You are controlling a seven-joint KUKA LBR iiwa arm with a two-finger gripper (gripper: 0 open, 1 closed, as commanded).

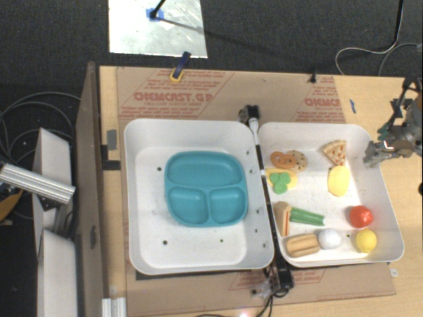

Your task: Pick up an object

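Note:
The right bin (pixel 383 207) holds several toy foods. A cookie (pixel 289 160) and a pizza slice (pixel 336 152) lie at its far side. A pale yellow fruit (pixel 338 180) and a green leafy piece (pixel 281 181) sit below them. Near the front lie a green pod (pixel 306 215), a hot dog bun (pixel 302 244), a white egg (pixel 328 238), a red tomato (pixel 360 216) and a yellow lemon (pixel 365 241). My gripper (pixel 383 147) hangs at the bin's far right rim, just right of the pizza slice, with nothing seen in it.
The left bin (pixel 149 177) carries a teal divided plate (pixel 205 188). A black clamp (pixel 250 115) sits where the two bins meet at the back. Cardboard (pixel 218 91) lies under both bins. A metal rail (pixel 36 182) stands off the bench at far left.

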